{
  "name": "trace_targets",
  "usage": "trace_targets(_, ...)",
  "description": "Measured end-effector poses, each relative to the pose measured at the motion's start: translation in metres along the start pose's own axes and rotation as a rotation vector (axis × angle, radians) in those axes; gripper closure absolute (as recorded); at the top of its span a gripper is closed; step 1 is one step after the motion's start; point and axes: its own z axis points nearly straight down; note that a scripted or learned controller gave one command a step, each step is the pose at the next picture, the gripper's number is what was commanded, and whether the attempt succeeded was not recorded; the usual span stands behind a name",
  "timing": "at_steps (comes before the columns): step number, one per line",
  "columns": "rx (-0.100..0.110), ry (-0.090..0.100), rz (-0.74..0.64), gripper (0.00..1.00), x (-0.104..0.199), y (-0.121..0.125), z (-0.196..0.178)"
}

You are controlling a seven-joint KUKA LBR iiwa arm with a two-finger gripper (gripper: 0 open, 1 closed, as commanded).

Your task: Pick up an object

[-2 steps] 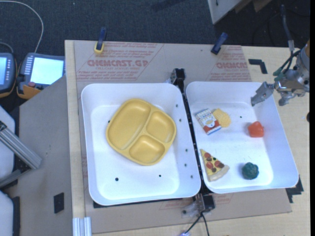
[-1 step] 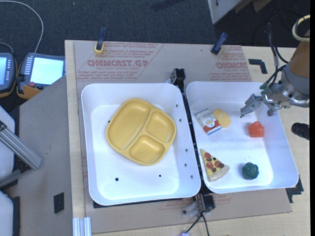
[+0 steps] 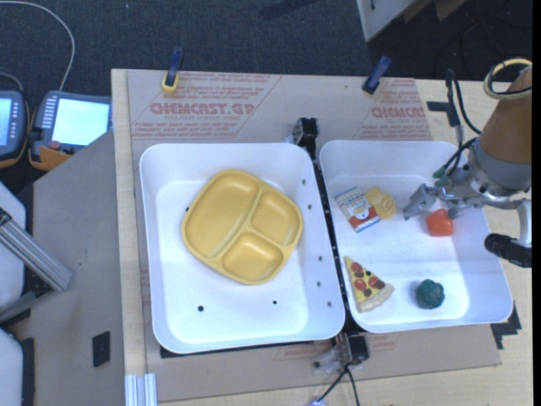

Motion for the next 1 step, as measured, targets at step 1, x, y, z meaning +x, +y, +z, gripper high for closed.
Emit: trace_targets(1, -0.003, -0.001, -0.001, 0.0, 0.0006, -0.0006, 0.0528)
